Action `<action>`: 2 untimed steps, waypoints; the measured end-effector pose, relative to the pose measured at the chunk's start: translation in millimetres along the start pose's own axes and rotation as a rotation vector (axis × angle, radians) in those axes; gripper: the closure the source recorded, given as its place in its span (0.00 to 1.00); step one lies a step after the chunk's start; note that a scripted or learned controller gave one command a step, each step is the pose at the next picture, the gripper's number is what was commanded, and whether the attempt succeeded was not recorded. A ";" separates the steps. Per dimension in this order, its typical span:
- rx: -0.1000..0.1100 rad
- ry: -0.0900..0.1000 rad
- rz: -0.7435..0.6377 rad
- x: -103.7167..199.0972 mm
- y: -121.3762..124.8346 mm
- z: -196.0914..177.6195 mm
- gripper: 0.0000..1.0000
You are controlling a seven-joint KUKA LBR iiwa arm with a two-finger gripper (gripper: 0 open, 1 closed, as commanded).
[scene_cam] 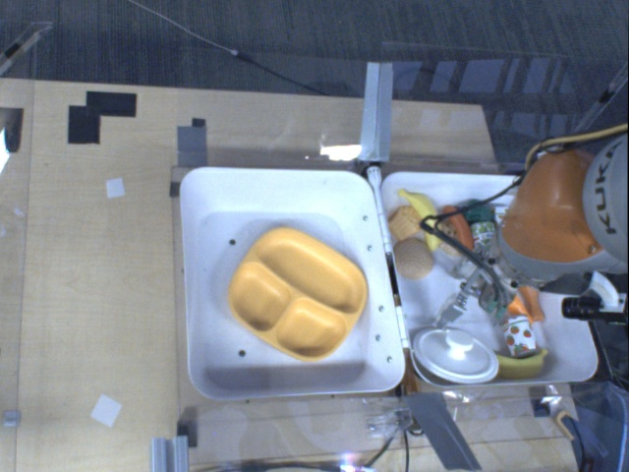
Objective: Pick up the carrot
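Orange carrot (454, 226) lay in right bin (582, 364), between banana (417, 203) and small can (482, 232). Gripper (464, 301) hung just below it, nothing between fingers; I could not tell claw opening. I judged step as approach. Next move called for realigning over carrot, then descending.

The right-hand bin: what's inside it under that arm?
In the right bin lie a banana, a carrot, a white lid, a small can and more. The arm covers the bin's right part, hiding whatever lies beneath.
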State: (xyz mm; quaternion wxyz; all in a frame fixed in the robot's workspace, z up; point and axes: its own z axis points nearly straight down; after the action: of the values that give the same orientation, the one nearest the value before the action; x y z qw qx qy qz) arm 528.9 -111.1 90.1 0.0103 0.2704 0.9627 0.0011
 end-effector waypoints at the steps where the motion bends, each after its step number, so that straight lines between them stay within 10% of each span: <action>1: -0.013 -0.032 0.036 20.6 -16.4 -5.4 0.00; 2: 0.006 0.009 0.383 33.8 -18.4 -34.9 0.00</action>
State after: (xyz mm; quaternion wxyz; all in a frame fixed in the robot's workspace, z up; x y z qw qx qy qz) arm 489.8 -109.0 124.2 0.0047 0.4486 0.8937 0.0016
